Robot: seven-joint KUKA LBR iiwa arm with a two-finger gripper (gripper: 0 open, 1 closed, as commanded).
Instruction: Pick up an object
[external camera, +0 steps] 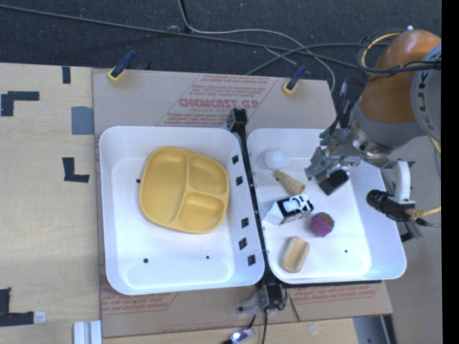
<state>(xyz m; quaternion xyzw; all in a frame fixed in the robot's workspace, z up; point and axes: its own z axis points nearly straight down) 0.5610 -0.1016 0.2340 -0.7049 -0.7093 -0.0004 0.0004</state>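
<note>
The right bin [358, 264] holds several small objects: a white ball [274, 158], a tan wedge [290, 182], a black and white item [295, 206], a purple lump [321, 224] and a tan block [295, 254]. My gripper [327, 173] hangs over the bin's upper middle, to the right of the wedge and above the purple lump. Its dark fingers point down toward the bin floor, and I see nothing between them.
The left bin [122, 264] carries a yellow divided plate [183, 189]. A black divider strip [247, 199] runs between the bins. Blue and yellow clamps [122, 64] hold the cardboard at the back. Cables [215, 31] cross the dark floor behind.
</note>
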